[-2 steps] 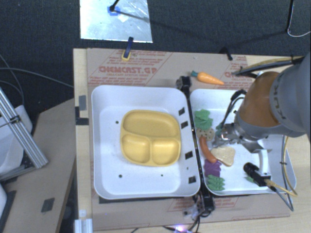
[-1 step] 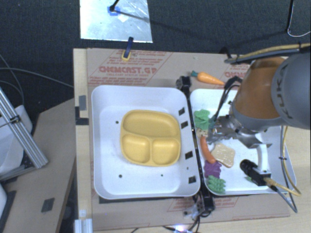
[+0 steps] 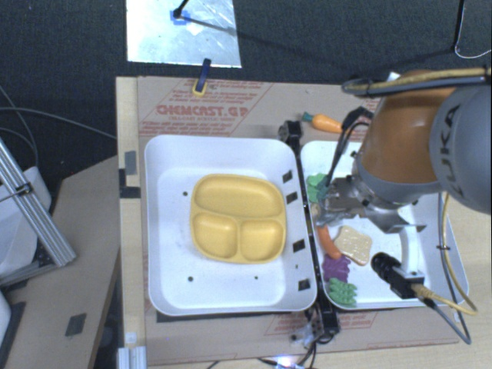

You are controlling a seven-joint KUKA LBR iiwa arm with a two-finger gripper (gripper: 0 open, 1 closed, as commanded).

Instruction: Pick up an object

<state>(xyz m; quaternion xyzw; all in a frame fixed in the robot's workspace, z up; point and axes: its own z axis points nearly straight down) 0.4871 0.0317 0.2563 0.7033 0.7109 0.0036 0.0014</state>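
From the camera above the bench, my arm (image 3: 407,144) comes in from three o'clock and hangs over the right bin (image 3: 430,294), its orange band covering that bin's upper half. My gripper (image 3: 338,202) sits low at the bin's left side, near the divider between the two bins; its own body hides the tips, so I cannot tell how it is set, and nothing visible says I hold anything.

The pickable things lie in a cluster at six o'clock from my gripper: an orange carrot-like piece (image 3: 329,242) just below it, a tan cracker-like slab (image 3: 354,244) beside that at four o'clock, purple grapes (image 3: 336,268) lower, and a green toy (image 3: 343,291) at the bin's bottom edge. Another green piece (image 3: 316,184) shows at eleven o'clock from the gripper. The left bin (image 3: 165,206) holds a yellow divided plate (image 3: 237,217).

I judge this as the reaching step, with no grasp confirmed. The next move calls for settling squarely on one piece, likely the carrot or cracker, then lifting straight up.
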